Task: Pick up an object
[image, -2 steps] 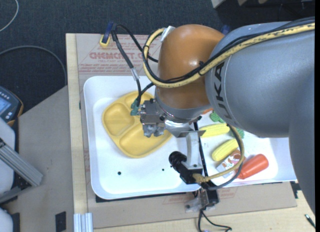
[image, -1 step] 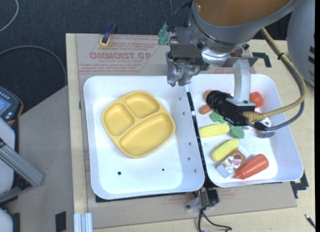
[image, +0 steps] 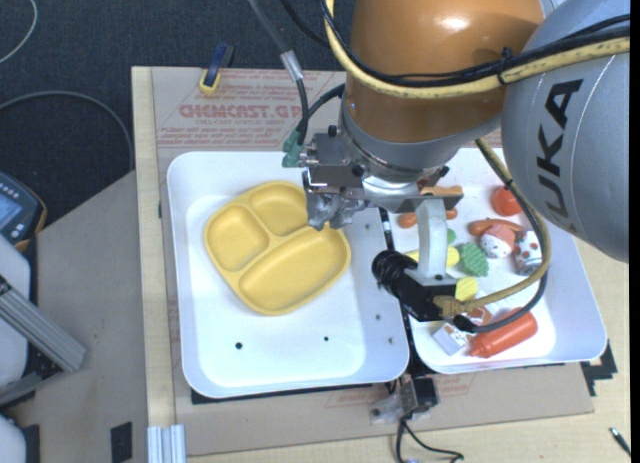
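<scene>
The left bin (image: 300, 356) holds one thing, a yellow divided plate (image: 275, 251) with three compartments: two small ones toward the far side and a long one toward the near side. All three are bare. The plate lies flat and turned at a slant in the far half of the bin, with white floor showing all around its near side.

The gripper (image: 322, 213) hangs over the plate's right far edge, its tip at or just above the rim where a small compartment meets the long one. Whether it is clenched or released cannot be told from this angle, nor whether it touches the plate.

The right bin (image: 572, 313) is crowded with small toys, partly hidden by the arm. A carrot-like orange piece (image: 505, 333) lies near its front edge, and a yellow piece (image: 467, 289) sits just behind it beside a green ridged piece (image: 472, 259). Farther back are a red-and-white toy (image: 497, 241) and a red-orange piece (image: 505, 201).

Both bins rest side by side on a cardboard sheet (image: 240, 106) with red print, which covers the surface.
</scene>
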### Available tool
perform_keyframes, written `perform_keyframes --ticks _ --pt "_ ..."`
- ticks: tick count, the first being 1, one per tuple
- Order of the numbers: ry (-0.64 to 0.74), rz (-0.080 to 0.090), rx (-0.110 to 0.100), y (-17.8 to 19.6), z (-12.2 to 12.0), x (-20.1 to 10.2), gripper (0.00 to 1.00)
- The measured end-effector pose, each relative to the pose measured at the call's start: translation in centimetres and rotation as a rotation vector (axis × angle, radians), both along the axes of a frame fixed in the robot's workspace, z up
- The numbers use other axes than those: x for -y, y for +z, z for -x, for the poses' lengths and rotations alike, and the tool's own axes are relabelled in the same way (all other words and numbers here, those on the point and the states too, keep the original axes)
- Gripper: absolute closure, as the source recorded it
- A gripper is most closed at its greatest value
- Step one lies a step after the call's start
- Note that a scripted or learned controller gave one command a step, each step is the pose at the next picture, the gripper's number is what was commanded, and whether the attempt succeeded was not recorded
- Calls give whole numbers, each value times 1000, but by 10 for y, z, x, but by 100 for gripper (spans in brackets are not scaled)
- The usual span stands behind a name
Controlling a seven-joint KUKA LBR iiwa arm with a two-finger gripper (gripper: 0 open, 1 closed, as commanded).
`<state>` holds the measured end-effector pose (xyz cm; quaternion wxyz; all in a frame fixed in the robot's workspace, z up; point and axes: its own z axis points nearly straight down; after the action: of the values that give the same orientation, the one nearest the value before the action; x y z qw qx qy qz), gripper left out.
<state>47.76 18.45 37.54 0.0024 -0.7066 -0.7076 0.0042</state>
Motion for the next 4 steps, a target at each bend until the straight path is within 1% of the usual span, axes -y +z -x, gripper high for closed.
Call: perform_keyframes --ticks 1,2,3,4 --pt "-7 3 -4 -108 0 50 100" --pt "6 -6 11 -83 -1 -17 100" --pt "-4 -3 13 -55 -2 7 100" --pt "-2 -5 17 10 -2 22 100"
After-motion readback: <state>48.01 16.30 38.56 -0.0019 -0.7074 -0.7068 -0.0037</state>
